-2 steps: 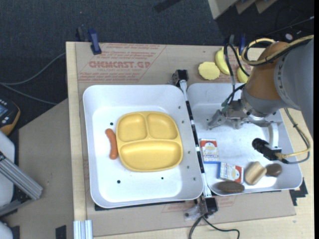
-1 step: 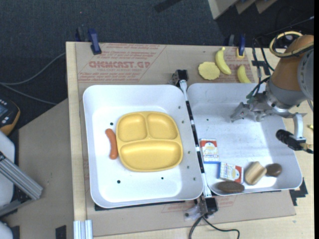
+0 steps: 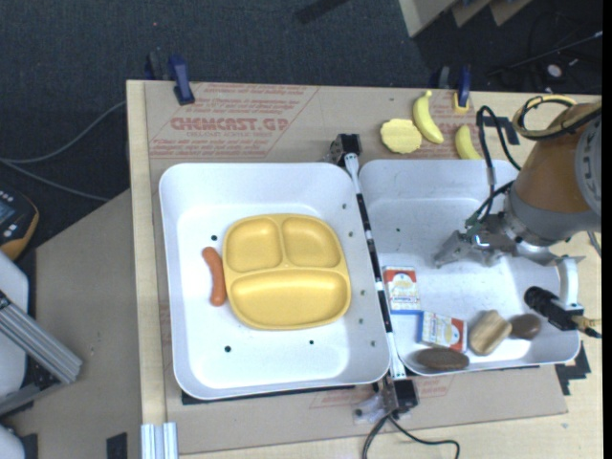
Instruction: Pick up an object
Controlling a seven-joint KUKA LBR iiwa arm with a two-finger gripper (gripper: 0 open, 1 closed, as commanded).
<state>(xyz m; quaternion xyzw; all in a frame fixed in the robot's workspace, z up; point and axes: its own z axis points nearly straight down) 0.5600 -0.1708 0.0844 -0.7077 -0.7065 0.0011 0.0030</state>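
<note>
Camera view: the pincer [image 3: 457, 249] hangs over the right white bin [image 3: 421, 185], fingers spread with nothing between them, so the pick is not yet made. Candidates lie nearer the bin's front edge: a small red-and-white carton [image 3: 401, 288] and a tan bread-like lump [image 3: 489, 332]. The worktop's brown sheet [image 3: 229, 122] reads "CHEMCAST GP".

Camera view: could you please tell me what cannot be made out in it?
- End effector: too small and blurred to judge its fingers.
- Two small cartons: print too small to read.
- Arm: cut off by the right edge.
- Second banana: partly behind a black cable.
</note>
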